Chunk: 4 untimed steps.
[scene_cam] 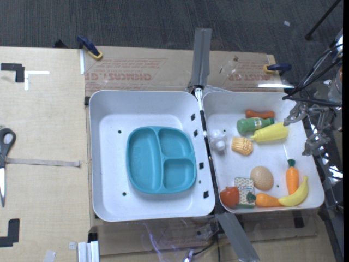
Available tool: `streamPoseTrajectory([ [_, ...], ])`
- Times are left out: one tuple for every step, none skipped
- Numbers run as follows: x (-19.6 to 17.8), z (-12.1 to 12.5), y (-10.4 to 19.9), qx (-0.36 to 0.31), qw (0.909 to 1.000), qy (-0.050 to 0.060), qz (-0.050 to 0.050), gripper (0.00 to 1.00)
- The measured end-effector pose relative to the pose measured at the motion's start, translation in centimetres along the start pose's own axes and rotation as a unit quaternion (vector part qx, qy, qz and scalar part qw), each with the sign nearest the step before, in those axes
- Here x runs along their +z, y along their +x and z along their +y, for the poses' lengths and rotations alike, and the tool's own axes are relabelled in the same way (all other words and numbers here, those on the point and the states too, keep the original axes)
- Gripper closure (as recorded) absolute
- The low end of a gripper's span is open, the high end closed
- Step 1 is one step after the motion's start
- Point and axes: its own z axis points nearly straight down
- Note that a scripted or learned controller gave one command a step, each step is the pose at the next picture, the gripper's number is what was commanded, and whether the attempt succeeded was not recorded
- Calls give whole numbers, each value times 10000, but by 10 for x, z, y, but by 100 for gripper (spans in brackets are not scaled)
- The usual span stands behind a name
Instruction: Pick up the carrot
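While the gripper (299,115) is hanging over the upper right rim of the right bin (218,171), whether it is wide or narrow is not clear. Open white floor is lying along that bin's left side and centre. Toys are crowding its right and lower parts: the carrot (293,178) is standing upright near the right wall, just above a banana (295,194), with an egg (262,177) to its left. Mid-frame, the left bin (103,162) is holding a blue tray (161,160).

The pincer (301,125) looks metallic grey, with thin dark cables above it.
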Motion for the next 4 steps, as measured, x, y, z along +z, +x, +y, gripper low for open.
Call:
streamPoseTrajectory([
  [132, 15, 37, -454, 9990, -5, 6, 0],
  [122, 15, 34, -474, 9989, 17, -23, 100],
  [110, 14, 31, -489, 9988, 40, -58, 100],
  [26, 90, 36, 588, 9983, -2, 4, 100],
])
